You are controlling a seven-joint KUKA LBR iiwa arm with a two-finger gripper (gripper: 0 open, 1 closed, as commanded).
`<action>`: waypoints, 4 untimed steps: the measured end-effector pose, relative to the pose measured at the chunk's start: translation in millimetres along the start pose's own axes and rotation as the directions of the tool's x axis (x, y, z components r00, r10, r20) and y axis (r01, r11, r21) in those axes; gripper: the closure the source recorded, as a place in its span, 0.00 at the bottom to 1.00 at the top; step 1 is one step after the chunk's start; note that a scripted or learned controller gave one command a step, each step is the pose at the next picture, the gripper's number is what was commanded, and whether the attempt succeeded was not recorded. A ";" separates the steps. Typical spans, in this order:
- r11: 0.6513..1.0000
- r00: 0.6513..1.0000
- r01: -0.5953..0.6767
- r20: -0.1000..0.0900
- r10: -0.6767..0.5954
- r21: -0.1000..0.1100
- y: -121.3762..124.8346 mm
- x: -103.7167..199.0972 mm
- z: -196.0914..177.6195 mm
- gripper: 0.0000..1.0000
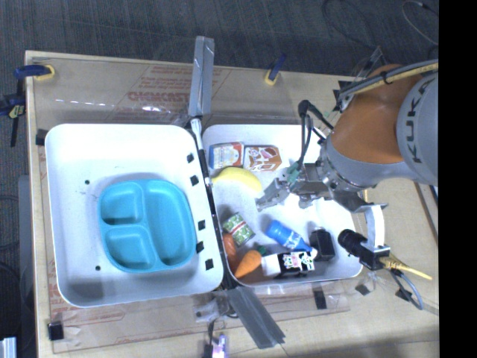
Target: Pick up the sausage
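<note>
- The hand (pixel 277 192) is seen low over the right bin (pixel 339 273), just right of the banana (pixel 236 179); whether its fingers are apart or together cannot be told.
- A blue bottle (pixel 285 235) lies just below the hand, with a black-and-white carton (pixel 296 262) beyond it.
- The sausage cannot be picked out with certainty; a reddish piece (pixel 230 247) is seen at the bin's left wall, beside a carrot (pixel 248 262) and a green can (pixel 238 228).
- Two small packets (pixel 244 156) lie at the bin's far side.
- A blue divided tray (pixel 146 224) sits in the left bin (pixel 71 170) on the desk (pixel 112 88).
</note>
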State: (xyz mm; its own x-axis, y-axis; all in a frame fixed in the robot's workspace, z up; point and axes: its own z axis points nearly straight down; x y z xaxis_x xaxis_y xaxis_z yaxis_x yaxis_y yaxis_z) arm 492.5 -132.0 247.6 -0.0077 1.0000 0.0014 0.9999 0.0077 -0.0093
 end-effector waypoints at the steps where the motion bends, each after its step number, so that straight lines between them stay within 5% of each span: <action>1: 1.000 1.000 0.022 0.001 -0.022 0.001 75.7 19.9 104.3 0.00; 2: 0.997 0.997 0.078 0.001 -0.078 -0.004 -1.8 -4.6 157.3 0.00; 3: 1.000 1.000 -0.004 0.012 0.004 -0.011 34.0 14.2 154.0 0.00; 4: 0.996 0.997 -0.083 0.000 0.083 -0.007 85.5 -35.9 112.2 0.00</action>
State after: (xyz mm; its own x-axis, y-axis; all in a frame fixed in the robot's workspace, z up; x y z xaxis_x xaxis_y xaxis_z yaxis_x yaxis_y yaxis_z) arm 577.2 -167.0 134.6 0.0758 0.9971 0.0009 0.9971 -0.0758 -0.0021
